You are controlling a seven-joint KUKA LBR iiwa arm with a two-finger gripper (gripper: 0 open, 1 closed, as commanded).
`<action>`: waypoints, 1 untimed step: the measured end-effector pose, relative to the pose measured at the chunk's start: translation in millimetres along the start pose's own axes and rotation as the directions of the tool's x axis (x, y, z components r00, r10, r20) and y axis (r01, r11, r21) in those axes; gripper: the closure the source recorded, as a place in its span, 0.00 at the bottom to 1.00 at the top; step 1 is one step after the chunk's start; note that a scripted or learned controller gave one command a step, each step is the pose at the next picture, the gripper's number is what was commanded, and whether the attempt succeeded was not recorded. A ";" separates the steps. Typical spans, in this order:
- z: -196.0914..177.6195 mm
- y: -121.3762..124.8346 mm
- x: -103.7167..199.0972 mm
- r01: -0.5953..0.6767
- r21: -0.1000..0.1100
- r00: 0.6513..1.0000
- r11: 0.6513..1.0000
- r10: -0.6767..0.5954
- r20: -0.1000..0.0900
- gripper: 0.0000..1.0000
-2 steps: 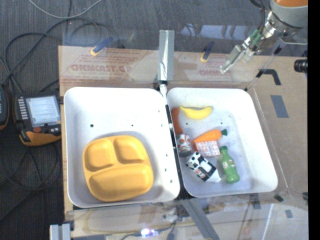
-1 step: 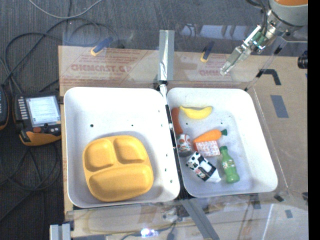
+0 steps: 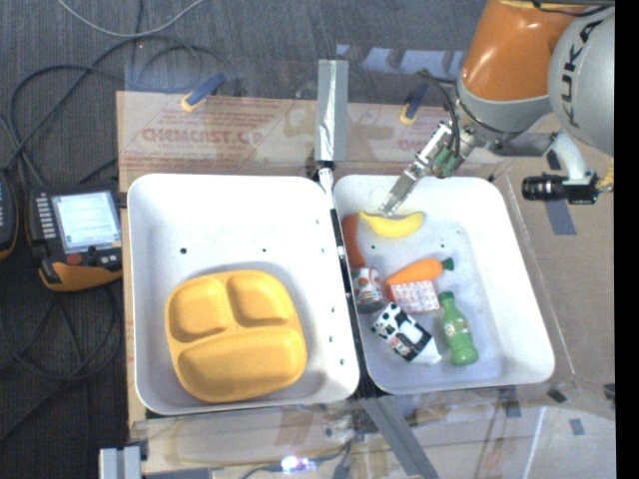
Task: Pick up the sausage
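the sausage point(image 3: 350, 241), reddish-brown, is seen lying lengthwise against the left wall of the right bin point(image 3: 519, 267), just beside the banana point(image 3: 392, 225). it is judged light, somewhat soft and smooth, so a hold across its middle is favoured, though the wall crowds one side. the gripper point(image 3: 392, 204) is poised over the banana; whether it is clenched cannot be told. the sausage lies at its seven o'clock, near.

Hand point(image 3: 391, 205) low, arm slanting down-left
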State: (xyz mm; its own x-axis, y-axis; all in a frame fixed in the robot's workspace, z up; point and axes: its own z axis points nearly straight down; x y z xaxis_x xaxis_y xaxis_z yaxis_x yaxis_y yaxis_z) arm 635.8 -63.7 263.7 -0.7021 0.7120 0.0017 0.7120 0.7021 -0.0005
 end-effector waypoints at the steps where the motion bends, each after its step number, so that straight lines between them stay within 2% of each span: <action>1: 81.7 -30.6 28.5 0.010 0.001 1.000 1.000 -0.010 0.000 0.00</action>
State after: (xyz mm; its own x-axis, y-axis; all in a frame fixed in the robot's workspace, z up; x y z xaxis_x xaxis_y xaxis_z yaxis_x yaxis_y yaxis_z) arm 593.9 -64.8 182.0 -0.7095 0.7047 0.0018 0.7047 0.7095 -0.0017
